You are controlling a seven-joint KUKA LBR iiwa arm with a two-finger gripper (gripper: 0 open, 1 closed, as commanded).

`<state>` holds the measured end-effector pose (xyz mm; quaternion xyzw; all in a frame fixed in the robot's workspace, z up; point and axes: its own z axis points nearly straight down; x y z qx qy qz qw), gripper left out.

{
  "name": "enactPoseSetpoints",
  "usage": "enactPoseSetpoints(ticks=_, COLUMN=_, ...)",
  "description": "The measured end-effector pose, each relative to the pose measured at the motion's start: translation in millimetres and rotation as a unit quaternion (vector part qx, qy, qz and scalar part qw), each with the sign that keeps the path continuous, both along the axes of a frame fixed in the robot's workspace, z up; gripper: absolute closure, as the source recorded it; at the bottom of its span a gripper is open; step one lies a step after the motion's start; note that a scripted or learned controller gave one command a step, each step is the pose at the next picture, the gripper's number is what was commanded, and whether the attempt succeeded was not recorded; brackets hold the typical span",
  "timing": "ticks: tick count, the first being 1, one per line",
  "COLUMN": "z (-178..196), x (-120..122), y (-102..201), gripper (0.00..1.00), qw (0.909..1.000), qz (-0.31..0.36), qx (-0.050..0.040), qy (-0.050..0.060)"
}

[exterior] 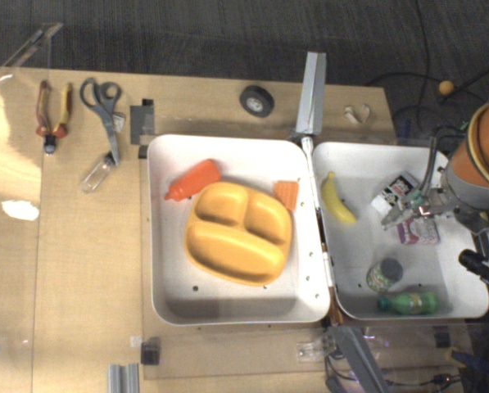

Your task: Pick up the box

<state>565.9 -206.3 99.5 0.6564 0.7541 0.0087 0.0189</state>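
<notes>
Camera view looks down on the bench, and nearest its lower edge in the right bin [473, 305] lie a green bottle [408, 303] along the near wall and a round can [382, 274] just behind it. Beyond them, toward the right wall, sits the gripper [410, 211], reaching in from the right with the grey wrist and orange band trailing off the frame. Just beside its tip are two small printed packages: a purple-and-white one [418, 232] below it and a white box [399, 189] with dark print just above. I take the white one for the box of the task, though at this size that is a guess.

The pick looks unfinished: the box rests on the bin floor and nothing is visibly caught between the fingers. Whether the jaws stand spread or pressed together I cannot tell, since the tip is a small blur of metal.

Room is fair. The box has bare floor to its left, up to the banana [339, 201] near the dividing wall, and the far wall stands well clear behind it. The purple package crowds the near side, so a closing grasp could catch it instead.

Farther left, the left bin [166, 219] holds a yellow divided tray [238, 232], an orange bottle [192, 179] and a small orange block [286, 193], all well apart from the work.
</notes>
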Motion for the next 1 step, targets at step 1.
enactPoseSetpoints(ticks=1, z=0.1, x=-0.7, y=0.5, gripper=0.00, qw=0.9991, qz=-0.042, qx=0.0025, qy=-0.001)
